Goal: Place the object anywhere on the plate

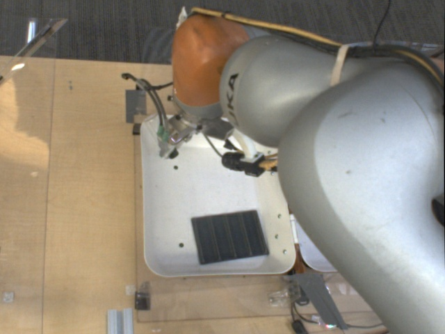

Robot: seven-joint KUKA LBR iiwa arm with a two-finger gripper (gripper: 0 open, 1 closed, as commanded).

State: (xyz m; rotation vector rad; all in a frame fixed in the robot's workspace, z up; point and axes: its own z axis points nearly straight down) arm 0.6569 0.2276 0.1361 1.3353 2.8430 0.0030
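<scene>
Grey arm (348,152) looms over the white bin (163,207); dark ribbed plate (229,236) lies inside; pincer (170,139) state unclear.

- Light wooden surface (76,207), with a seam running down its left part.
- Dark grey ribbed carpet floor (104,12) beyond its far edge.
- Bright glare patch on the wood at far left.

The light is even and rather bright. The wooden bench (69,186) has a pale glare patch at the left. The white bin (160,207) is nearly overexposed, with soft shadow under the grey arm (334,138). The arm looks slightly blurred; the picture is low in resolution.
</scene>
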